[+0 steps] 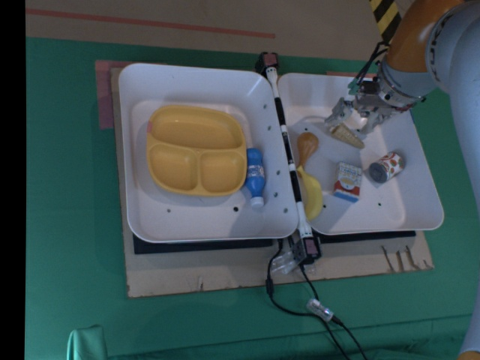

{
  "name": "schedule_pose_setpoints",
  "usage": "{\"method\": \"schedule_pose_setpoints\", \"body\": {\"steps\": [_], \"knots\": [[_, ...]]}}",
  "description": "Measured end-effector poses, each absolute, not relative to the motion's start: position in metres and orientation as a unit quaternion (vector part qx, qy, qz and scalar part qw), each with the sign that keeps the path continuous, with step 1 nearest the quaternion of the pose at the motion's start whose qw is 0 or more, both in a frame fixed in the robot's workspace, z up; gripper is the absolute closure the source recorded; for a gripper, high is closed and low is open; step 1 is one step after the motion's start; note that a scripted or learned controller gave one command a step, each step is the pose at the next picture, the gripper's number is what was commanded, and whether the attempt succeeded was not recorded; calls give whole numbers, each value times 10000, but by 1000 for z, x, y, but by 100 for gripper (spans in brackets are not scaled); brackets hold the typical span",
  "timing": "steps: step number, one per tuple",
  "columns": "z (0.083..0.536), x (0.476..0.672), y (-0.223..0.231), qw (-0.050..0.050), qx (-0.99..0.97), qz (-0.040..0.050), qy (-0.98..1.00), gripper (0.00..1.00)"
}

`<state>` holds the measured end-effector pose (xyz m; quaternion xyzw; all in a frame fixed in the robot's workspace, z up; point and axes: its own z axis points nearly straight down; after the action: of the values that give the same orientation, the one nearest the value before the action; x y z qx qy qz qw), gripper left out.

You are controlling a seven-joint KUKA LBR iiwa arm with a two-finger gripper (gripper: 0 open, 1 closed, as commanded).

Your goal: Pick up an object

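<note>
The job is not done yet. The tool is low in the right bin, near the back. Its two fingers stand apart, one on each side of the wide end of a little ice cream cone. I can't tell if the fingers touch the cone. The cone looks like it lies on the bin floor, so I think it is not lifted. What is left, I think, is to squeeze the cone and bring it up.

The cone lies flat. Its long side runs from up-left to down-right in the camera view. The fat end is under the tool, and the thin, pointy end aims down and to the right.

Other things lie near it in the same bin. A chicken leg is just to the left. A yellow banana lies by the middle wall. A small box and a can are closer to the front. The can is tipped on its side.

The left bin holds a yellow tray and a blue bottle beside it. Both bins sit on the green tabletop.
</note>
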<state>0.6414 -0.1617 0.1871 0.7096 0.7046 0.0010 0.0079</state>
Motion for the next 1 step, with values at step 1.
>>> {"method": "schedule_pose_setpoints", "body": {"steps": [1], "knots": [[206,644,-166,166,7115,36,7025,100]]}}
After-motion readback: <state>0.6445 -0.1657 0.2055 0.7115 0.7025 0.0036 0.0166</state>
